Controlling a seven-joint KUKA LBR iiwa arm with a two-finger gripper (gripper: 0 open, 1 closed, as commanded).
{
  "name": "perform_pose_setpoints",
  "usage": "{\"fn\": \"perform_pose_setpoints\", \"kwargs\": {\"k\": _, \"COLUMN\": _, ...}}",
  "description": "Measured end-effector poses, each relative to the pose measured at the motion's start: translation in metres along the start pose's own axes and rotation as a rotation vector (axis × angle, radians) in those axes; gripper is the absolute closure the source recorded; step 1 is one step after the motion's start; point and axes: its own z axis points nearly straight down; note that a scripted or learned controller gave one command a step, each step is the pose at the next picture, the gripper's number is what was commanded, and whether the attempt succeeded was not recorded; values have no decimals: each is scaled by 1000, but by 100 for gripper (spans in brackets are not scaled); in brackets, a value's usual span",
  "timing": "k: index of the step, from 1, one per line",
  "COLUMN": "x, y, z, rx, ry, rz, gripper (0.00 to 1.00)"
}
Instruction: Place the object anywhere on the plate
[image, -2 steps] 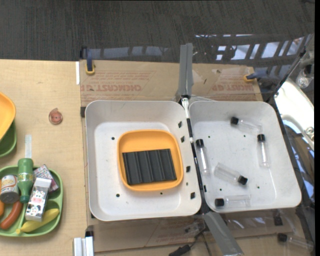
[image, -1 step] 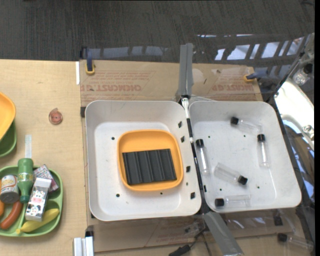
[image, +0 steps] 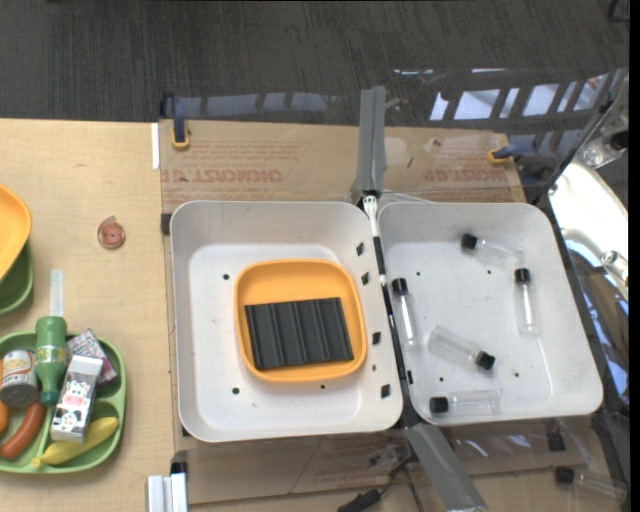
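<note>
Vials (image: 460, 350) (five, black-capped) in right bin (image: 560, 300); plate (image: 300, 280) in left bin (image: 200, 300)

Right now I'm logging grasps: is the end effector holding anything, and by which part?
It cannot be told from the camera view. Five capped vials lie loose in the right bin; the yellow plate carries a dark ribbed insert.

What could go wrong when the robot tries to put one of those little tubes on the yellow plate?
The clear tubes are round and lie flat, so one could roll or slip away when pinched. One tube lies right against the bin's wall, leaving little room to grab it. The plate has a ribbed black pad, so a dropped tube may bounce or roll off.
</note>
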Motion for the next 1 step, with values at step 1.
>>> {"fn": "perform_pose_setpoints", "kwargs": {"k": 1, "x": 0, "y": 0, "z": 0, "rx": 0, "ry": -1, "rz": -201, "gripper": 100}}
